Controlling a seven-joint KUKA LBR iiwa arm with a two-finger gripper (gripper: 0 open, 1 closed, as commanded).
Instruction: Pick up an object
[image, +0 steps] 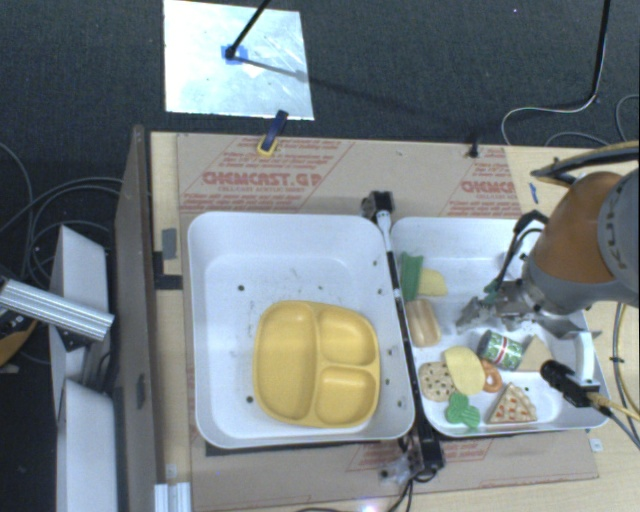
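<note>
You've got the arm (585, 245) reaching in from the right, and the gripper (492, 308) sits low over the middle of the right bin (470, 228). From up here you can't tell whether the gripper is open or closed, and nothing shows clamped in it.

Right under it, just toward the near side, there's a green can (501, 350) lying on its side. That's your closest candidate, but whether the two are touching is too close to call.

Look left and there's a hot dog bun (424, 322) near the divider between the bins. Above it, a green strip (411, 275) stands against that wall with a yellow wedge (432, 284) just beside it.

Along the near edge you have a cluster: a round cookie (434, 381), a pale yellow chip (463, 369) touching it, and an orange ring (490, 378) tucked between the chip and the can. Then there's a green leafy piece (462, 411) and a pizza slice (512, 406) closest to the rim.

Over in the left bin (290, 240), a yellow divided plate (318, 362) lies flat toward the near side, well apart from the gripper.
</note>
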